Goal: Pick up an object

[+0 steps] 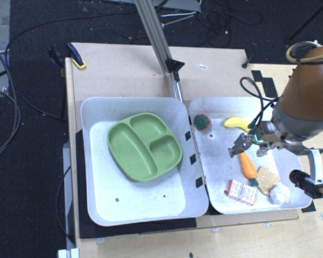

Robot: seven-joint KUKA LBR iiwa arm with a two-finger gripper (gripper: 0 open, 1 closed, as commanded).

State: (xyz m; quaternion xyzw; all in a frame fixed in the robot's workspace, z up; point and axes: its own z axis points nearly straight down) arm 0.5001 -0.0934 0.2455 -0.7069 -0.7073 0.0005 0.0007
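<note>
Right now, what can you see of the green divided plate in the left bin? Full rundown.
The green divided plate is a matte light-green tray, plastic by its look, rounded-rectangular with soft corners. Raised ridges split it into three compartments: one large along its lower-left side, two smaller toward the upper right. All three look bare. It lies flat, right side up, turned at a diagonal on the floor of the left bin, toward the bin's upper middle. It touches the bin floor and nothing else.
</note>
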